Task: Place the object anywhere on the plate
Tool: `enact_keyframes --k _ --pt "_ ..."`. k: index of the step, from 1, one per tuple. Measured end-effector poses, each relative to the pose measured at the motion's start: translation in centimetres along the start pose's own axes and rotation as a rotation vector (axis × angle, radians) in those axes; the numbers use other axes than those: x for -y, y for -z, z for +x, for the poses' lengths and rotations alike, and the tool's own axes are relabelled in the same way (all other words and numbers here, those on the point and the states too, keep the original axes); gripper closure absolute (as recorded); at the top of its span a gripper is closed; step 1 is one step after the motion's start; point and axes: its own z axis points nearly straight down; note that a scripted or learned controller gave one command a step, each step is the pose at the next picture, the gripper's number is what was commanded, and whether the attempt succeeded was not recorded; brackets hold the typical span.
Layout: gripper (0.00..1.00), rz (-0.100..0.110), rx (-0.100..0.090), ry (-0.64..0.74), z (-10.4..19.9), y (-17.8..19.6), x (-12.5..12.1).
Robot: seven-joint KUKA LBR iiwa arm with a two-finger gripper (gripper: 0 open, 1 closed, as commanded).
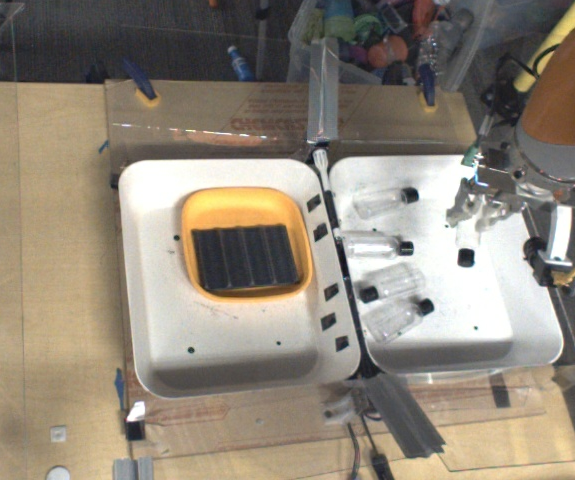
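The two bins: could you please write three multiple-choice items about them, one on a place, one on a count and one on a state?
1. Where is the plate?
A. left bin
B. right bin
C. on the bench

2. How many clear bottles lie in the right bin?
A. two
B. four
C. six

3. The dark rack is
A. on the plate
B. hanging from the arm
C. in the right bin

Answers: 1 A, the orange plate sits in the left bin. 2 B, four black-capped bottles can be counted. 3 A, it rests flat within the plate's rim.
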Motion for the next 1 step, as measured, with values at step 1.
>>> enact_keyframes --k 1 --pt "1.0 -0.002 -0.002 0.194 1.13 -0.32 -5.37"
